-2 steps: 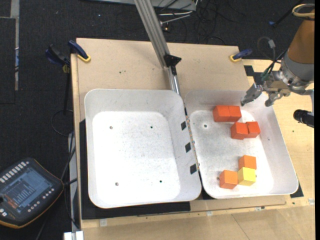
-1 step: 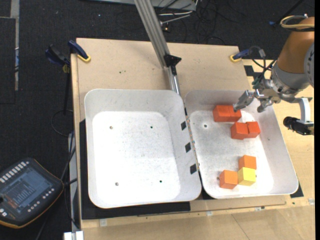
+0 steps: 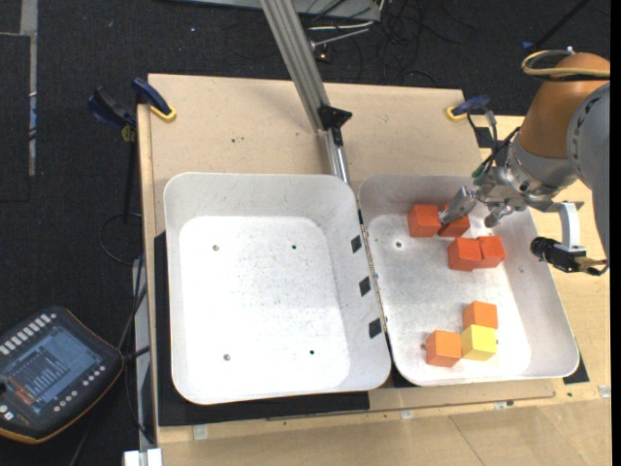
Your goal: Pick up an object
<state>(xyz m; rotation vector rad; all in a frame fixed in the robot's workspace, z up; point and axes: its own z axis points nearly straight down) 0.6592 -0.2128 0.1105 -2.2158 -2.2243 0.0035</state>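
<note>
1. The arm (image 3: 568, 115) reached in from the right, wrist angled down-left.
2. Its claw (image 3: 464, 210) stood open over the right bin (image 3: 543, 309), 1 finger touching an orange block (image 3: 424, 220).

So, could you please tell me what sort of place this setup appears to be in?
Most likely a robotics lab or test cell: a robot arm reaches over two white bins on a clamped bench board, a teach pendant lies on the dark floor, and small coloured blocks serve as practice objects.
</note>
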